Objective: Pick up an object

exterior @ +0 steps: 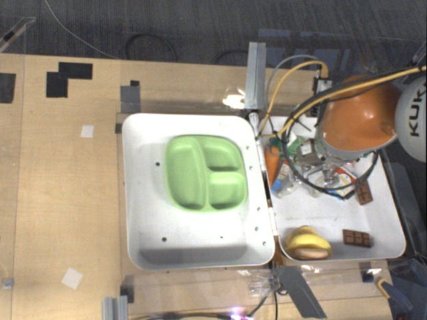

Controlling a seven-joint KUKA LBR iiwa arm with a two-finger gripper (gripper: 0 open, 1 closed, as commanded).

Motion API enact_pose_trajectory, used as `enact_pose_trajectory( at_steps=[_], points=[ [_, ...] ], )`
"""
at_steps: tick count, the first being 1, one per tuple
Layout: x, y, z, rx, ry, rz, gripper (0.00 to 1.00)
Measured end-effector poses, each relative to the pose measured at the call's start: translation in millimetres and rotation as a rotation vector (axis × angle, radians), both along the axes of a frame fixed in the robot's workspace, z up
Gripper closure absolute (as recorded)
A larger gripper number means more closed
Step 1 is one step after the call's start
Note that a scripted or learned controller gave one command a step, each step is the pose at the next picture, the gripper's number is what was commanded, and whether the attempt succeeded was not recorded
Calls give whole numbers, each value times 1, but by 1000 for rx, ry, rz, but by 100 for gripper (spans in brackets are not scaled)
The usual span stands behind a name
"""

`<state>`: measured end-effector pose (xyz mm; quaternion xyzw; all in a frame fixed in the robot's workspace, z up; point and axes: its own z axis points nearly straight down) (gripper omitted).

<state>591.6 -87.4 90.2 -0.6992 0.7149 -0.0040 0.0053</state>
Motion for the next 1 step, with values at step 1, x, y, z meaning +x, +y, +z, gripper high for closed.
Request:
enact_pose_trajectory(
  at_steps=[1],
  points=[
    [4,4,15,6,-12,0,100]
  ],
)
